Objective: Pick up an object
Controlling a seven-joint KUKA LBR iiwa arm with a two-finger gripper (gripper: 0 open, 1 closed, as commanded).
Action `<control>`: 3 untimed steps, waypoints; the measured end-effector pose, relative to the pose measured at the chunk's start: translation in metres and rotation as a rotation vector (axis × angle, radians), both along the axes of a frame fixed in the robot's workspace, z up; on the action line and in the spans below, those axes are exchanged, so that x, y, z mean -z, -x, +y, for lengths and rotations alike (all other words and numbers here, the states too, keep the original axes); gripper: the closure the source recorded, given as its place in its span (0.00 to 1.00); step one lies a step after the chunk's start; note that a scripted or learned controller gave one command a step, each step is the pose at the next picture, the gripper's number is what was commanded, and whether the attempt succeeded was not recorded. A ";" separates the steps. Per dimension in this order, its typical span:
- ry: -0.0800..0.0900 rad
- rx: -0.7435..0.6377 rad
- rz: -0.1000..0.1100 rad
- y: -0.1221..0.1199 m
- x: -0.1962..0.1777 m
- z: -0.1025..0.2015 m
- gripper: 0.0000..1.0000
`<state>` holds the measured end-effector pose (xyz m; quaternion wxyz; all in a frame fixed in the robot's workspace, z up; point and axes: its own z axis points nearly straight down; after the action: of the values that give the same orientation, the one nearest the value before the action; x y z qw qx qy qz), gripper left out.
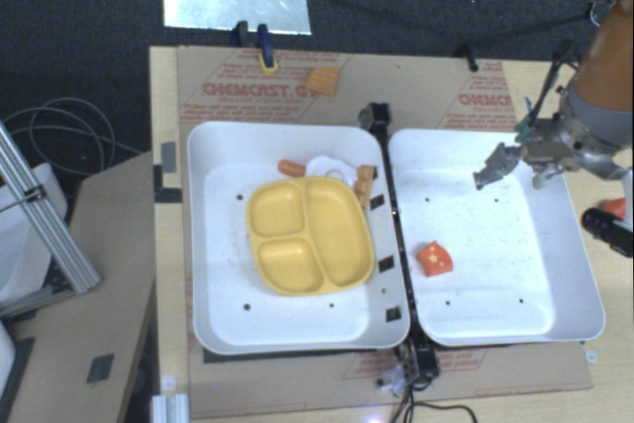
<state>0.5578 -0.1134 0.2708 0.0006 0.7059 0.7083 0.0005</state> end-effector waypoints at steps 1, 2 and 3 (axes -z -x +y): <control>-0.005 0.006 0.002 0.049 0.183 0.016 0.00; 0.003 -0.004 -0.016 -0.066 0.180 -0.015 0.00; 0.002 -0.001 -0.011 -0.067 0.180 -0.014 0.00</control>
<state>0.6249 -0.1272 0.0907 0.0051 0.7055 0.7087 0.0037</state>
